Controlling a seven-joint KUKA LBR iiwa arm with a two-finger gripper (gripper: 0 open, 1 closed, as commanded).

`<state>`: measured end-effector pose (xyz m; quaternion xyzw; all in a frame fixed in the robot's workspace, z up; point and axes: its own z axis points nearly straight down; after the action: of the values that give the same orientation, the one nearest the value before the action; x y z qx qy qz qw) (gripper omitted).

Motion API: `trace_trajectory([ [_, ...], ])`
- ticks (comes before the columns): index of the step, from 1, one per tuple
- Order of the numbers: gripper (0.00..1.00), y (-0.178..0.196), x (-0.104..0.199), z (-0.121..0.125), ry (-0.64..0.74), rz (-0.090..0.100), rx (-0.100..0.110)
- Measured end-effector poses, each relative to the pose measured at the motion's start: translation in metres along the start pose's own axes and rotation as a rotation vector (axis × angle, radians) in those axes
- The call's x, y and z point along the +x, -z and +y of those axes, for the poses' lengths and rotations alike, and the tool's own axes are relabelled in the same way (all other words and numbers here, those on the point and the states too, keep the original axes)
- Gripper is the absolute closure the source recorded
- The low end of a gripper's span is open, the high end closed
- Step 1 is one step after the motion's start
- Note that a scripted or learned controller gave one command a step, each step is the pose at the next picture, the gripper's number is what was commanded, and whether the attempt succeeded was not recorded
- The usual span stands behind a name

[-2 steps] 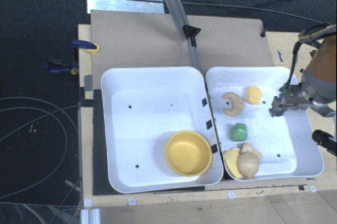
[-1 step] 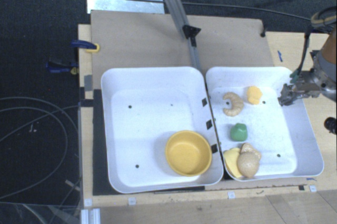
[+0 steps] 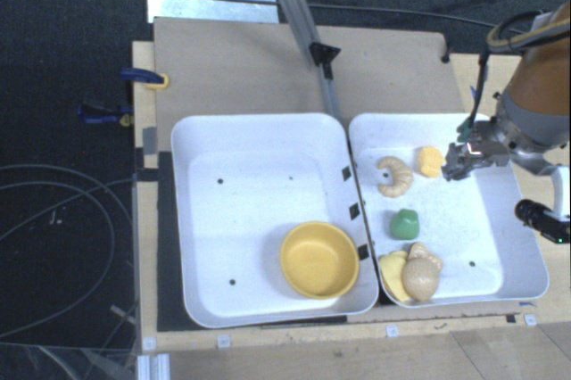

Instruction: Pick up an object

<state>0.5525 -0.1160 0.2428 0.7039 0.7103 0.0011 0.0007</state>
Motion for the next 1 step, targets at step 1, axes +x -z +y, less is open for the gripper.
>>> trace_trajectory([
  [1, 1.00, -0.0079, 0.0498, 0.0097, 0.001, 0.000, 0.000],
])
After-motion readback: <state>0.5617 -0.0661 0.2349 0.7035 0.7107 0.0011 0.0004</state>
